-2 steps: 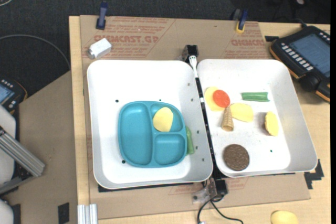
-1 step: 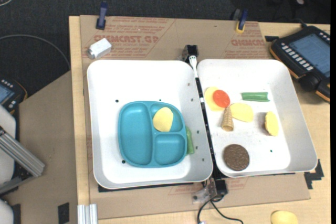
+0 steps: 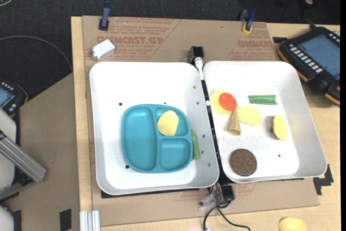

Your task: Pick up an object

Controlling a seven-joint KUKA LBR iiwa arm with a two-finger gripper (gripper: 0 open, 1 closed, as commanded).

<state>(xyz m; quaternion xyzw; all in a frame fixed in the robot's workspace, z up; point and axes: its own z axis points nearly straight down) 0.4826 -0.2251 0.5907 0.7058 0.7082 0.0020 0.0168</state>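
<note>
The right bin (image 3: 292, 76) holds several toy foods: a red tomato slice (image 3: 227, 100) on a yellow piece (image 3: 218, 100), a green bean (image 3: 262, 99), a waffle cone (image 3: 234, 122), a yellow chip (image 3: 249, 115), a yellow lemon-like wedge (image 3: 279, 127) and a brown cookie (image 3: 243, 162). In the left bin (image 3: 108, 84) a blue divided plate (image 3: 140, 140) carries a yellow piece (image 3: 168, 123), and a green piece (image 3: 195, 145) sits by the plate's right rim.
A black tablet-like pendant (image 3: 316, 57) lies at the bench's right. Clamps (image 3: 105, 14) (image 3: 248, 21) grip the cardboard's far edge, and a white block (image 3: 102, 50) rests at its far left. A yellow object (image 3: 292, 224) sits at the bottom right.
</note>
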